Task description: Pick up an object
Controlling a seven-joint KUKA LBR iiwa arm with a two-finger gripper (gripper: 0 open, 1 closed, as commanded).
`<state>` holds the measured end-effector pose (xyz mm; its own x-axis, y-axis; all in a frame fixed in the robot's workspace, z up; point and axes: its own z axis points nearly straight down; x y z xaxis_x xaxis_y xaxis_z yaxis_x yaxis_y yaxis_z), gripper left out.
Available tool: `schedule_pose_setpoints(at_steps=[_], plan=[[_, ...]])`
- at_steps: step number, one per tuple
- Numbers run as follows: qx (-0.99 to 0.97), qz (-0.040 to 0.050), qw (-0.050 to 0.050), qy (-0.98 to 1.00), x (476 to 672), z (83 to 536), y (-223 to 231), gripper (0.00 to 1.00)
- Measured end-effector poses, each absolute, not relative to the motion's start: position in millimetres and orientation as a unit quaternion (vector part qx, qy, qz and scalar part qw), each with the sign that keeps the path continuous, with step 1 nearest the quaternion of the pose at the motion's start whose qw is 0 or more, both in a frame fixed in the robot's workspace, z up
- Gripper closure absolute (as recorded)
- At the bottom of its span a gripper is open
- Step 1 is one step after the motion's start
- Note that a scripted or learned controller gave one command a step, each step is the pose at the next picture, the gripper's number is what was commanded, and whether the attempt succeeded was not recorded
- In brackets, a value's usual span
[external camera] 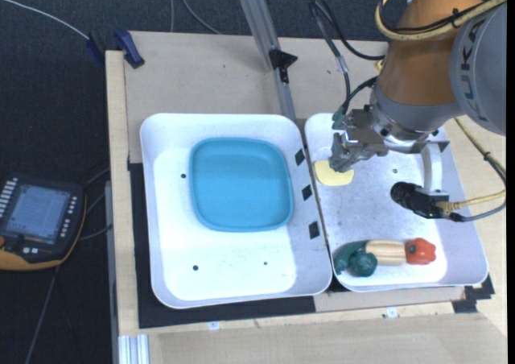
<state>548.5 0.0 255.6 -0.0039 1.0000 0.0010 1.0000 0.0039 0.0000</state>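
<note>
A flat pale yellow piece point(335, 176) lies in the right bin point(366, 209) near its left wall. My gripper point(344, 161) hangs directly over the piece's upper edge and hides part of it; whether it touches the piece is unclear. Along the right bin's front edge a dark green lump point(355, 261), a tan wooden cylinder point(387, 252) and a red piece point(420, 251) lie in a row, touching each other. These three are well in front of the gripper.
The left bin point(165, 217) holds a large blue square plate point(241, 184). A slanted metal post point(261, 16) rises behind the bins. Cables run across the bench top at the back. A handheld control pendant point(36, 217) sits off the bench to the left.
</note>
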Motion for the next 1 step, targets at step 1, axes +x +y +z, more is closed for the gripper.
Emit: schedule_pose_setpoints(at_steps=[1], plan=[[-0.706,0.0001,0.001,-0.709,536.9,239.0,46.2,1.00]])
